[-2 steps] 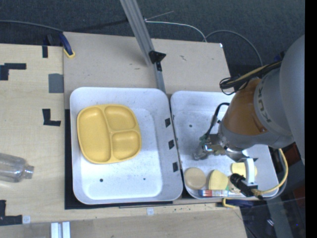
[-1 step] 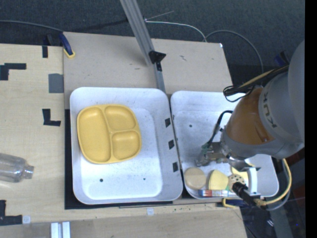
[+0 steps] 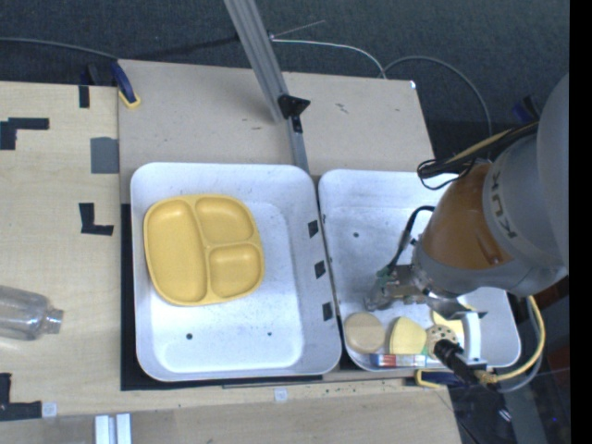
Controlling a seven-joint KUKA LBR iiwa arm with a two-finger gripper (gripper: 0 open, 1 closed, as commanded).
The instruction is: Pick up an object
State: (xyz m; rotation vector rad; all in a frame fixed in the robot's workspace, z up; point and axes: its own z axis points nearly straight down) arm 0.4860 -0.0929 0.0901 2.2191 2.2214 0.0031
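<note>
The arm reaches into the right bin from the right, its orange band over the bin's right half. My gripper hangs low near the bin's front, just above a tan round object and a pale yellow object that lie side by side against the front wall. A thin object with red and white markings lies along the front edge below them. Nothing shows between the gripper's fingers. The left bin holds a yellow divided plate.
A clear plastic bottle lies on the bench at the far left. A metal bar slants down from the top to the gap between the bins. Cables run along the bench's right side.
</note>
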